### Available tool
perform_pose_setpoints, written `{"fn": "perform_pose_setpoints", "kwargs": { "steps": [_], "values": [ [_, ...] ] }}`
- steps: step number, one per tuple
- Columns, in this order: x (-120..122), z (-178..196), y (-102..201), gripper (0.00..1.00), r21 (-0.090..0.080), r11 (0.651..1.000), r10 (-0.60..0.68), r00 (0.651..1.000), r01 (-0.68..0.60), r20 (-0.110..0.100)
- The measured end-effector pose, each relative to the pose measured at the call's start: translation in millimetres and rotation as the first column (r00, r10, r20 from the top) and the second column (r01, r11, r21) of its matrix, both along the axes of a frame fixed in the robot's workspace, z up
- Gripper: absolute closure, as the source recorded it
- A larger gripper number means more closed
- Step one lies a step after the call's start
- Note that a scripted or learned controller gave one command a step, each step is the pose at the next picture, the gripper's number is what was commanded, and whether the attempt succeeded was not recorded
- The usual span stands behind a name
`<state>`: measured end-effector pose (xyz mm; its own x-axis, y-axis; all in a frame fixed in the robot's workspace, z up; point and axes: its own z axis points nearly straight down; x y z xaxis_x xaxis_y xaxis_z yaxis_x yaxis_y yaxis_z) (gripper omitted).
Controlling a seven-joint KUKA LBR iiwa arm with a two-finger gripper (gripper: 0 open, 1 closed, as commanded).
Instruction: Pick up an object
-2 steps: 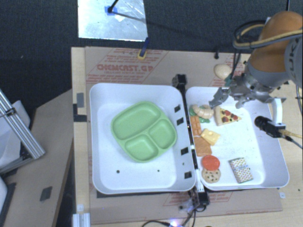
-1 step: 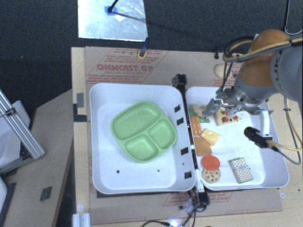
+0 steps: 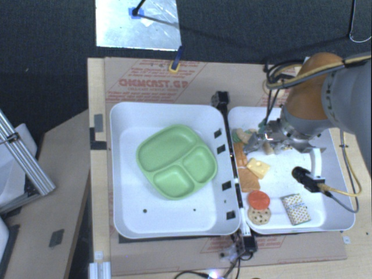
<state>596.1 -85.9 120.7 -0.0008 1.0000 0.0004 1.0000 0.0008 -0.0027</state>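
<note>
in the right bin [image 3: 334, 173], arm low over the upper-left corner, tool [image 3: 264, 137] at the food pile. nearest piece, a yellow wedge [image 3: 258, 167], lies just below-left of it, apart from it. grip state: cannot tell; nothing visibly held.

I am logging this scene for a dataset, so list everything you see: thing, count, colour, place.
Bins: two, white, side by side on the bench.
Divided plate: one, light green, in the left bin.
Cheese wedge: one, yellow, right bin, middle.
Red disc: one, right bin, near edge.
Cookie: one, tan with dark chips, right bin, below the red disc.
Patterned packet: one, grey-blue, right bin, near corner.
Foil sheet: one, silver, beyond the bench.
Arm: one, grey with an orange band, over the right bin.
Hand: one, low among food pieces at the right bin's far left.
</note>
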Motion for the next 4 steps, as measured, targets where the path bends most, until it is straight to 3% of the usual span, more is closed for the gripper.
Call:
{"fn": "perform_pose_setpoints", "kwargs": {
  "steps": [1,2,4],
  "values": [
    [2.6,-33.7,0.3,0.00,0.001,1.000,-0.001,1.000,0.001,0.008],
    [5.7,-19.2,1.5,1.00,0.002,1.000,0.000,1.000,0.000,0.017],
    [20.2,87.5,8.2,1.00,-0.001,1.000,0.005,1.000,-0.005,0.011]
  ]
}}
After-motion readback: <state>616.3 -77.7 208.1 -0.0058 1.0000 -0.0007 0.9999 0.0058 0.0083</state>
